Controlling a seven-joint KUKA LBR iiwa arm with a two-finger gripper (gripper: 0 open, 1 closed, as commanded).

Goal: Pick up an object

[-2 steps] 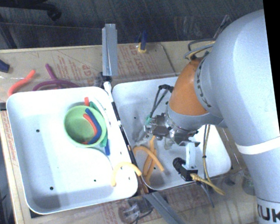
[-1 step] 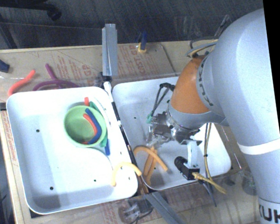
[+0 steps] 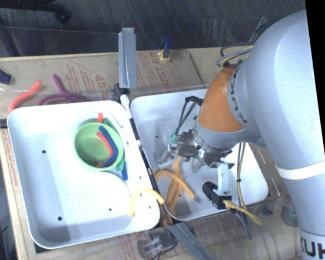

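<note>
My gripper (image 3: 174, 153) hangs low over the left part of the right bin (image 3: 148, 113), under the orange wrist band. Just below it lies a bent orange-tan tube (image 3: 176, 185) on the bin floor. The metal of the gripper hides the fingertips, and I see nothing clearly held. In the left bin (image 3: 37, 172) a green bowl (image 3: 98, 145) holds a blue curved piece (image 3: 109, 143) and a red piece (image 3: 102, 137). A yellow curved piece (image 3: 140, 197) rests near that bin's front right corner.
The arm's grey body covers the right bin's right side. A metal divider bar (image 3: 126, 60) stands between the bins at the back. Orange and purple tubes (image 3: 39, 96) lie on the bench behind the left bin. Clamps sit at the bench edges.
</note>
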